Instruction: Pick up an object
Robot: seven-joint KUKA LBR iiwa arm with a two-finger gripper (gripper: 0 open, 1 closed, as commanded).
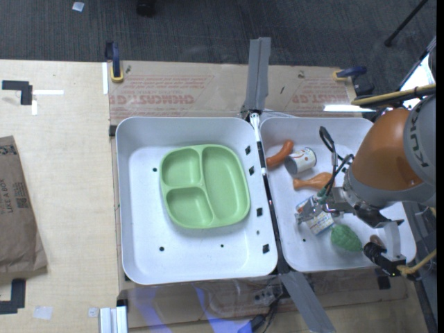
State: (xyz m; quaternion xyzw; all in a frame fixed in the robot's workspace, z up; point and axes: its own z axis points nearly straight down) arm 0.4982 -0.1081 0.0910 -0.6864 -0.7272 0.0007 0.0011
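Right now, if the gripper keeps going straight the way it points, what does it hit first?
The gripper points toward the picture's left, low in the right bin. Most likely it first meets the small silvery packet right at its tip, then that bin's floor. Depth is hard to judge from above.

Left bin (139, 207) holds a green divided plate (205, 185) — right bin (298, 255) holds the gripper (316, 214) low among carrots, a can and green toy.

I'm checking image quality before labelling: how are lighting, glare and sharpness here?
Camera view: even, soft light; the green tray is sharp, casting faint shadow on the left bin; no strong glare; clutter around the gripper in the right bin is small and slightly soft.
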